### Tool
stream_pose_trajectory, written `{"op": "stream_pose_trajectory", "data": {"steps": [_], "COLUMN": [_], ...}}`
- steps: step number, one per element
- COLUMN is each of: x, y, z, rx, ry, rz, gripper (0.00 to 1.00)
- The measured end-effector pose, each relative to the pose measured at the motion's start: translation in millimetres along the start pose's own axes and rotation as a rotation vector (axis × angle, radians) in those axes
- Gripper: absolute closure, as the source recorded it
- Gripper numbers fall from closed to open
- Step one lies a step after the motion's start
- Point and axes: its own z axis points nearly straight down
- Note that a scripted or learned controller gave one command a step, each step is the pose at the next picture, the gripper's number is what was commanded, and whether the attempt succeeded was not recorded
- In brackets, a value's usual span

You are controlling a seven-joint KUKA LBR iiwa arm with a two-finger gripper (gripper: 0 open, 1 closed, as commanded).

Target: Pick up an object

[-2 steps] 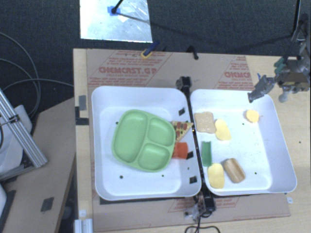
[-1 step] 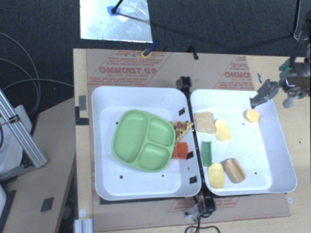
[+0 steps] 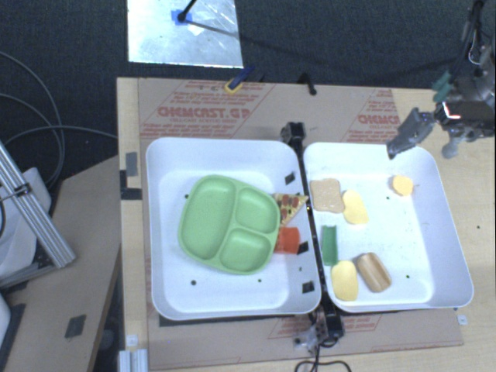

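a: where is the gripper (image 3: 428, 139) found?

b: it is seen above the far right corner of the right bin (image 3: 446, 231), hanging off the rim, with two grey fingers spread apart and nothing between them. it can be called open and empty.

a: and what could be picked?

b: several pieces are laid loose on the right bin's floor. a small yellow round piece (image 3: 401, 185) lies nearest the gripper, just below it. a tan slice (image 3: 326, 195) and a pale yellow oval (image 3: 355, 207) are found touching each other near the divider. a green stick (image 3: 329, 242), a yellow lump (image 3: 345, 280) and a brown roll (image 3: 373, 272) are set toward the near edge.

a: why are they scattered so?

b: it is judged that space is left around most pieces so that fingers can be lowered on either side. the touching pairs would be harder.

a: and the left bin (image 3: 167, 231)?

b: a green divided plate (image 3: 229, 223) is held there, with a pizza slice (image 3: 290, 205) and an orange piece (image 3: 287, 240) wedged between plate and wall, poorly placed for grasping.

a: the likely target?

b: probably the small yellow round piece, being closest and well apart from the rest.
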Motion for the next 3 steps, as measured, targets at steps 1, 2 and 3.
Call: {"op": "stream_pose_trajectory", "data": {"steps": [1,2,3], "x": [47,87,84], "y": [0,-2,1], "z": [8,141,122], "rx": [0.004,0.019,0.002], "ry": [0.000,-0.001,0.001], "rz": [-0.001,0.000,0.004], "gripper": [0.00,0.00,1.00]}}
